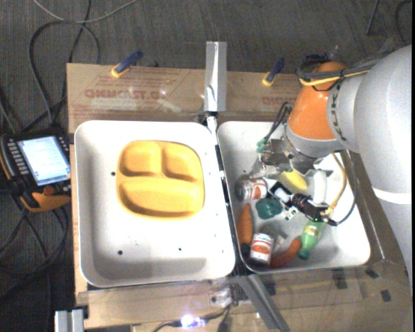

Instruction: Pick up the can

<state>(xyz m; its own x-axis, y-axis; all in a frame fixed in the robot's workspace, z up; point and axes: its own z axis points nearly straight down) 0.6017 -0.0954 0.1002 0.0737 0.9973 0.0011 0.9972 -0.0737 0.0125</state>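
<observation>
A silver and red can [252,189] lies on its side in the right bin [353,251], near that bin's left wall. A second can [261,247], red and white, stands close to the bin's front edge. My gripper [272,176] reaches down from the orange-banded wrist [311,116] and hangs just above and to the right of the lying can. The arm's own body hides the gripper's tips.
An orange carrot [245,225], a teal object [268,207], a yellow item [294,182], a green bottle [310,239] and a red piece [285,258] crowd the right bin. A yellow divided tray [162,178] sits in the left bin [97,254].
</observation>
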